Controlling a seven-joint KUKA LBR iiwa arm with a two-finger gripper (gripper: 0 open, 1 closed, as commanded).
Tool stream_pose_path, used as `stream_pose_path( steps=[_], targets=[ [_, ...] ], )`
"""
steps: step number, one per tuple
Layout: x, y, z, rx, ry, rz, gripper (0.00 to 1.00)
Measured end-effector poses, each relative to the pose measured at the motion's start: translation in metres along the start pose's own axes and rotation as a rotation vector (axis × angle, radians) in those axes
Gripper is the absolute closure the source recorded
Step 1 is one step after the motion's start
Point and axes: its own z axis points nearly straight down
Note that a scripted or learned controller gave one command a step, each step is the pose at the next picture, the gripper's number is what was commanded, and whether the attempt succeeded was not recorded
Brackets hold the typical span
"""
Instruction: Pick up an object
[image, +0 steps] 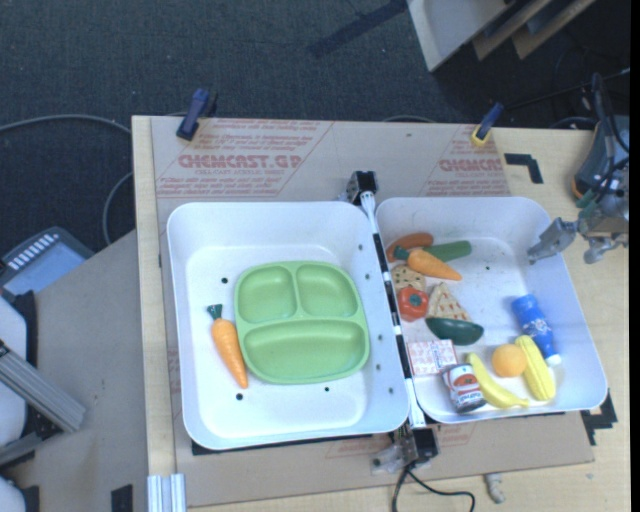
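Hovering at the right edge of the bench, the grey two-finger gripper (570, 238) hangs over the outer rim of the right shallow white bin (583, 345), with nothing between its fingers; whether it is released or clenched I cannot tell from this slant. Below and to its left, that bin carries a clutter of small toy foods: an orange plastic carrot (433, 264) lying against a dark green cucumber (447, 250), a red tomato (412, 299), a dark green pepper (455, 328), a blue bottle (532, 322), a round orange fruit (509, 361), a yellow banana (494, 386), a yellow corn cob (539, 368) and a small red-labelled can (463, 387). The left shallow white bin (195, 390), touching its neighbour along the middle, bears a light green divided plate (302, 323) with a second orange carrot (229, 346) lying just beside the plate's left edge.
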Motion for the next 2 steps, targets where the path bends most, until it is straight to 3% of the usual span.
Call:
stream_pose_path(
  steps=[1, 2],
  targets=[
    [0.0, -0.001, 0.094, 0.002, 0.001, 0.001, 0.0],
    [0.006, -0.024, 0.132, 0.002, 0.002, 0.0, 0.0]
  ],
)
